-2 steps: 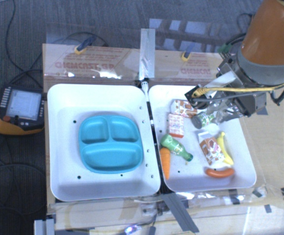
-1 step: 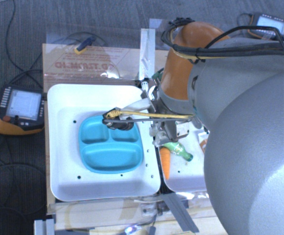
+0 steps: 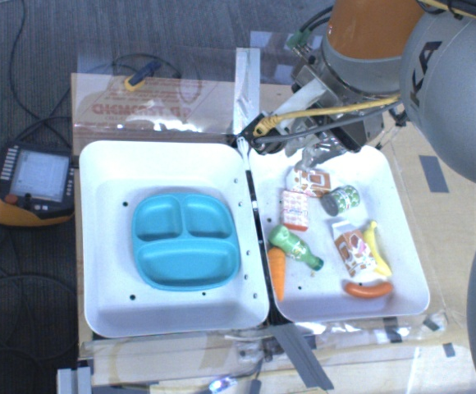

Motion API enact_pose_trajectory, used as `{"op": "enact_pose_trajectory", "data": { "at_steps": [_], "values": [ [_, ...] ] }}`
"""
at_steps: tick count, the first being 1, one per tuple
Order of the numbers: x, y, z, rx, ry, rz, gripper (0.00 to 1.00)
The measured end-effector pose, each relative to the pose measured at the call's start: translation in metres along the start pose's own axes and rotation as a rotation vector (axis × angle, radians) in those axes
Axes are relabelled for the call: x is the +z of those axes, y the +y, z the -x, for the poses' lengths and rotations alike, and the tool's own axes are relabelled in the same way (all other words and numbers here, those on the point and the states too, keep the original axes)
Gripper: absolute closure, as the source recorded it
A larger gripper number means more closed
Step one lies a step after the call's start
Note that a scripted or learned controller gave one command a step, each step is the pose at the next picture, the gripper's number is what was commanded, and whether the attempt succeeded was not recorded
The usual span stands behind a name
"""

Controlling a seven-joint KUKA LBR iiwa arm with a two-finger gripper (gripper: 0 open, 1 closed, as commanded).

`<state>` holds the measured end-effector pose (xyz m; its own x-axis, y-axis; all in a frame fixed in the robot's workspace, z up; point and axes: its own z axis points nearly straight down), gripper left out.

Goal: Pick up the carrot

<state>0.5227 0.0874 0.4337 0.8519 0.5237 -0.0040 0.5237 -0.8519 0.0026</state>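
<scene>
Camera view puts my gripper [image 3: 313,156] at the upper edge of the right bin [image 3: 402,220], just above a small carton [image 3: 312,180]; I cannot tell its state. The carrot [image 3: 276,272] lies at lower centre, against that bin's left wall, beside a green bottle [image 3: 295,248].

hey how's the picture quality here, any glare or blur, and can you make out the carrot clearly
Camera view: even, soft light; glare on the clear plastic sheet behind the bins and faint sheen on the left bin's rim. The arm looms close and slightly soft. The carrot is sharp, lying against the right bin's left wall.
</scene>
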Motion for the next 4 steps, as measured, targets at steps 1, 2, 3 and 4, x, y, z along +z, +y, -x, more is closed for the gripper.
{"op": "enact_pose_trajectory", "data": {
  "at_steps": [1,2,3,4],
  "values": [
    [0.084,-0.022,0.018,-0.771,-0.001,-0.002,1.0],
    [0.087,-0.026,0.016,-1.096,0.0,-0.001,1.0],
    [0.094,0.023,0.06,-1.268,0.001,-0.001,1.0],
    [0.222,0.01,-0.003,-1.713,0.005,-0.002,1.0]
  ]
}}
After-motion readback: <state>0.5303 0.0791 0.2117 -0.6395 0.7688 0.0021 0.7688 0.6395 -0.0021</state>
